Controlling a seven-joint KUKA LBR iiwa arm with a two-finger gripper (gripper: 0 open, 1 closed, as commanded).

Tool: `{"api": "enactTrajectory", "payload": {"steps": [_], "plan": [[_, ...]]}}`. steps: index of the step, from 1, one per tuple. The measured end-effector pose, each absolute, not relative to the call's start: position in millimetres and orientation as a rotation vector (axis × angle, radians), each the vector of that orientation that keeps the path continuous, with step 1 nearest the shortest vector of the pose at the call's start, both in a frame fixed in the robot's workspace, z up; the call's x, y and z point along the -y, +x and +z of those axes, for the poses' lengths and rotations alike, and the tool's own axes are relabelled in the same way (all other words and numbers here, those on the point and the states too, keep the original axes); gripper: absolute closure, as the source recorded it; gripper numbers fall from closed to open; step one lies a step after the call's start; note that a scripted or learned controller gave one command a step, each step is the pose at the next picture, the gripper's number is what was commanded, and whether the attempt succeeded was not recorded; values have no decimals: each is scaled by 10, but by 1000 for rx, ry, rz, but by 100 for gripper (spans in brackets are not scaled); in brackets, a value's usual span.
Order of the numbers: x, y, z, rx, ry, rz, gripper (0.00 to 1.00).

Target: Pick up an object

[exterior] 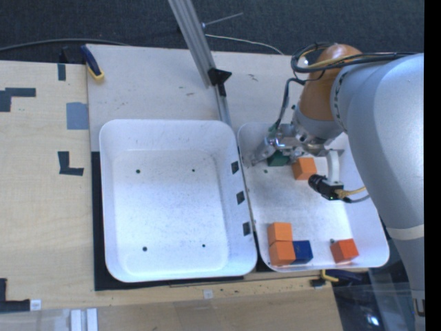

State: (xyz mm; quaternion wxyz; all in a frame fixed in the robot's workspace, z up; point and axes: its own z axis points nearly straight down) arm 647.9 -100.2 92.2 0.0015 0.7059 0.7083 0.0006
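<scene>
My gripper [270, 152] is low over the far left part of the right bin [313, 216], with the grey arm and its orange band coming in from the right. A small green object [279, 161] lies right beneath the gripper and is partly hidden by it. An orange block [304, 167] lies just to the right of the gripper. Near the bin's front edge lie a taller orange block [280, 243], a blue block [302, 252] touching it, and a separate orange-red block [344, 250].
The left bin [169, 198] stands beside the right one, their rims touching. A slanted metal rail [196, 40] runs down from the top to the bins' far edge. A black cable connector [324, 187] hangs off the arm over the right bin.
</scene>
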Motion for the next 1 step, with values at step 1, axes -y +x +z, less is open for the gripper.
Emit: {"api": "enactTrajectory", "payload": {"steps": [1], "plan": [[1000,6450,1011,-2226,2218,-7,100]]}}
